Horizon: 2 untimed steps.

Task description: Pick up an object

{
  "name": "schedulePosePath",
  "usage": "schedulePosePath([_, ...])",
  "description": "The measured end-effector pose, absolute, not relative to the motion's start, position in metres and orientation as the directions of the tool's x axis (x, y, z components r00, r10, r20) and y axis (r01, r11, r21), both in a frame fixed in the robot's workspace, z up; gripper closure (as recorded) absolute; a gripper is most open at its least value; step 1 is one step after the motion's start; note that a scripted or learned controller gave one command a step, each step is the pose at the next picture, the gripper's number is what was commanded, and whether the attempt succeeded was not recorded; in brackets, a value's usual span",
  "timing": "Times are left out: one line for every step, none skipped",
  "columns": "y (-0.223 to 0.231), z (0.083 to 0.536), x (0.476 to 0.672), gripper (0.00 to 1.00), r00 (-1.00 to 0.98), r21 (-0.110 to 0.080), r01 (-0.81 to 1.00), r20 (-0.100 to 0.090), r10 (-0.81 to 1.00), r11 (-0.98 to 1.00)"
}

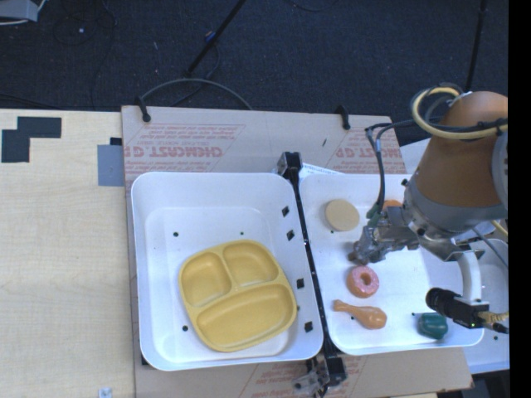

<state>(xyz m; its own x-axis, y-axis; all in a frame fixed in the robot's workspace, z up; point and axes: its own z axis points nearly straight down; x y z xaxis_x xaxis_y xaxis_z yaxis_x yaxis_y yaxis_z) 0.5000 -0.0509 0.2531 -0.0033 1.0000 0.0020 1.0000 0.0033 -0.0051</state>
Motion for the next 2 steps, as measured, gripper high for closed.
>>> schedulePosePath([0.004,0.239,0.489,1.00,-0.004,-0.006,1.000,0.002,1.000,0.004])
schedulePosePath([0.057,0.242,0.494,1.00,-0.005,-0.004,1.000,0.002,1.000,0.005])
